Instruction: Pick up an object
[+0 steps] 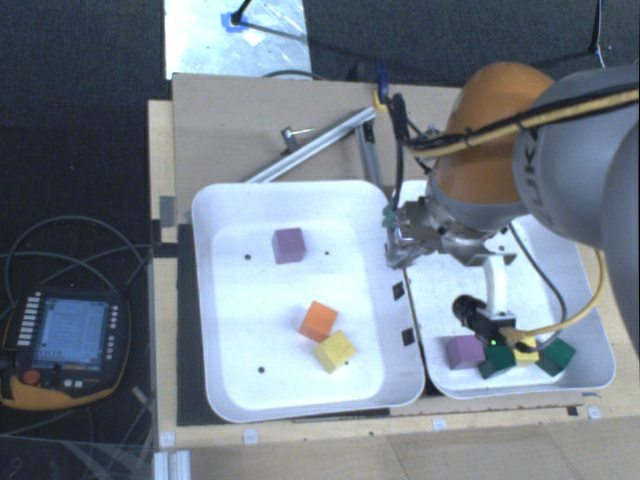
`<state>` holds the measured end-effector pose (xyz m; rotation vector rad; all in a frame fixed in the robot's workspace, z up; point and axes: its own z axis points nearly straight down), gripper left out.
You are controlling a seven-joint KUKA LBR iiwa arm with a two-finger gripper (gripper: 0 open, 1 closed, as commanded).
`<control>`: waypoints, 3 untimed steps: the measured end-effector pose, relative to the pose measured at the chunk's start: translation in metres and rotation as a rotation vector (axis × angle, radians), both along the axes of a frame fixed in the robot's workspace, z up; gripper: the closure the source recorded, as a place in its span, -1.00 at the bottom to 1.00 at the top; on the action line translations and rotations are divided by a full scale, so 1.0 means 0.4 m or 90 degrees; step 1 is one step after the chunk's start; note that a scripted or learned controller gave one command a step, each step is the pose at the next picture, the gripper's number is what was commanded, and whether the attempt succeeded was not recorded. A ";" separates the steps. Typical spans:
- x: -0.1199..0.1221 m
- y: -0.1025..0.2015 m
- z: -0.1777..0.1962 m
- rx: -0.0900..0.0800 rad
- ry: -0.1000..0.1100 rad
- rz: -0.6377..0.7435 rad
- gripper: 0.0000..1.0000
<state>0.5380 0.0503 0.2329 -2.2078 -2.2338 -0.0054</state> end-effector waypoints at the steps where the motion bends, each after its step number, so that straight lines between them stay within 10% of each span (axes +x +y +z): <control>1: -0.076 0.115 -0.029 0.000 0.002 -0.001 1.00; 2: -0.086 0.124 0.014 -0.001 -0.001 -0.003 1.00; 3: -0.086 0.123 0.012 -0.001 0.000 -0.005 -1.00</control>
